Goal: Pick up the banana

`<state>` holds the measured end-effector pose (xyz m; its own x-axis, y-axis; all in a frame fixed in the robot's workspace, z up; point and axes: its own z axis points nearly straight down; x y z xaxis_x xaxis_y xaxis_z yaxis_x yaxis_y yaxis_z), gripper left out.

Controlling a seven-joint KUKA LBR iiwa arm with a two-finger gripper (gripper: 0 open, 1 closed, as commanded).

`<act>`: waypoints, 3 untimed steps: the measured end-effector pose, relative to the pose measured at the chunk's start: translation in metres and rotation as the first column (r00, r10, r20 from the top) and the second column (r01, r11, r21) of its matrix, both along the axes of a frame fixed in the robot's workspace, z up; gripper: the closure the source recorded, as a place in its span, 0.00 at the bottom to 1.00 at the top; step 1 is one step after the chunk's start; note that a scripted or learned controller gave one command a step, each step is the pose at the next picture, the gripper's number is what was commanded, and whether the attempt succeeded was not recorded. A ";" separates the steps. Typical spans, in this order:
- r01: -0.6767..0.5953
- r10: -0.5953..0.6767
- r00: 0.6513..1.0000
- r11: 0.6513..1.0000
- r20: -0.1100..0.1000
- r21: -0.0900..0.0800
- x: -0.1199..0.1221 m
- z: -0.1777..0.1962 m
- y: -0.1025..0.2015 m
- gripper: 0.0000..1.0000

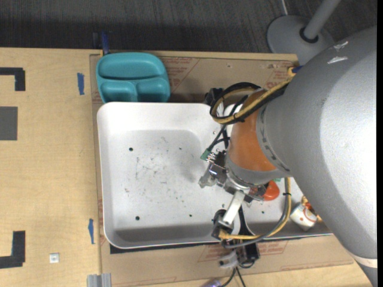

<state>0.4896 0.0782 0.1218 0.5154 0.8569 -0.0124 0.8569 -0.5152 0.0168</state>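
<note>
Red print runs along the cardboard edge point(179, 70) above the left bin point(103, 160), by the teal tray point(133, 76); it is too small to read. No other writing can be made out. Blue tape marks point(81, 84) sit on the bench point(48, 160) at the left of the frame, with black marks point(12, 79) further left and a small white square point(54, 257) near the lower left corner.

The arm point(323, 148) comes in from the right and covers most of the right half of the frame, its orange band point(248, 145) pointing left and down. Yellow and black cables point(239, 100) loop above the band. The gripper point(210, 175) hangs over the right part of the left bin, close to its floor, which is scuffed and speckled. Whether the gripper is released or clenched cannot be told, and nothing is seen in it.

Where the banana lies cannot be told. In the right bin point(296, 235), beside the wrist, a red-orange thing point(271, 190) peeks out. A white and orange thing point(302, 215) lies near it at the lower right. A grey stand point(293, 34) is at the upper right.
</note>
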 end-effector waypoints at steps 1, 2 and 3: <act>-0.012 0.012 1.000 1.000 -0.003 -0.006 0.002 -0.001 0.003 0.00; 0.029 -0.029 1.000 0.999 -0.010 0.020 -0.011 0.046 0.101 0.00; -0.116 0.116 0.993 0.993 -0.007 0.020 -0.010 -0.036 0.146 0.00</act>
<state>0.4797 0.2244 0.0859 0.4125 0.9110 0.0014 0.9110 -0.4125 0.0002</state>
